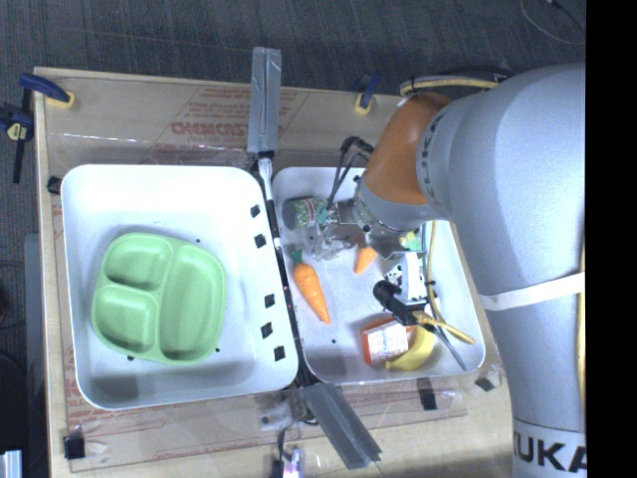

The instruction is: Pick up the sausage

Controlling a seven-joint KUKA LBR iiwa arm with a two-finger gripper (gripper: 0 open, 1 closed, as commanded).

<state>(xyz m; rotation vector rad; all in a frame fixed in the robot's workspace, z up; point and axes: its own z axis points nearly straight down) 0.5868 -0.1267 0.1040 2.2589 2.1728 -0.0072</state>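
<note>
The grey KUKA arm [518, 217] with its orange band [398, 162] takes up the right side of the view and bends down into the right-hand shallow white bin [453, 267]. Beneath lies the pale wooden bench [149, 103], carrying that bin and the left-hand shallow white bin [75, 197] side by side. In the left bin rests a light green plastic plate with three compartments [159, 295]. The gripper [323, 229] sits low in the upper left part of the right bin, among metal parts and cables, and whether it is set wide or narrow cannot be told. Just below it a long orange carrot [311, 292] lies at a slant near the bin's left wall. A yellow banana [418, 352] and a red-orange carton [384, 341] touch each other in the lower right corner. A short orange carrot stub [365, 259] lies under the wrist. Where the sausage lies cannot be told here.
</note>
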